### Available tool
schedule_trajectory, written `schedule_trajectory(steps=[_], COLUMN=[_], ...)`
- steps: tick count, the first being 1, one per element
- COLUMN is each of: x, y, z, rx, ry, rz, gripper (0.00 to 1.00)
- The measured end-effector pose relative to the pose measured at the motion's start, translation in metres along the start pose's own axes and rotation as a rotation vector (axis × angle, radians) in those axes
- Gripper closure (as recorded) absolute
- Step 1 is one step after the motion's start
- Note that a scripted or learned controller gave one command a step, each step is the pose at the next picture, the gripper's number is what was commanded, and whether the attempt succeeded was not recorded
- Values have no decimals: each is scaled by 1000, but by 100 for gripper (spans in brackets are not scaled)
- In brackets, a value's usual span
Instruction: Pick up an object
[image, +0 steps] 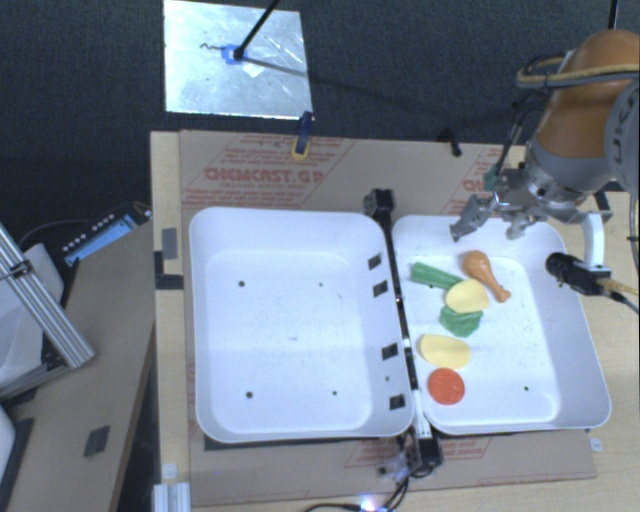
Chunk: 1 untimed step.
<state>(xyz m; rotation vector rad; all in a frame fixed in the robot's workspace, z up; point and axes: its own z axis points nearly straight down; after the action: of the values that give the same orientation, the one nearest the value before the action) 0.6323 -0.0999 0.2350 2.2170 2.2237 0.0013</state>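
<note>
Hanging over the far edge of the right bin (575, 395), the gripper (492, 219) sits below the arm's orange band (590, 95) with its two grey fingers (466, 222) spread wide apart — nothing lies between them. The fingertips point down toward the far part of the bin, above and a little far of the toys.

Six small objects lie in the right bin, clustered toward its left side. Farthest and nearest to the gripper is an orange drumstick (486, 274), lying at a slant. Just left of it lies a long green piece (435, 274), pointing toward the divider between the bins. A yellow rounded piece (466, 296) touches the near end of the drumstick, and a darker green piece (461, 321) sits right against its near side. Nearer still lies a pale yellow piece (444, 350), and nearest of all a red round piece (446, 386) — just beside the yellow one.

The left bin (215, 300) stands side by side with the right one, black clips joining them along the middle. Both rest on a cardboard sheet (260, 170).
</note>
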Motion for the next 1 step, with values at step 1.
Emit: schedule_trajectory(steps=[1], x=[0], y=[1], z=[-11], rx=[-3], ry=[0], rz=[-3], gripper=[100])
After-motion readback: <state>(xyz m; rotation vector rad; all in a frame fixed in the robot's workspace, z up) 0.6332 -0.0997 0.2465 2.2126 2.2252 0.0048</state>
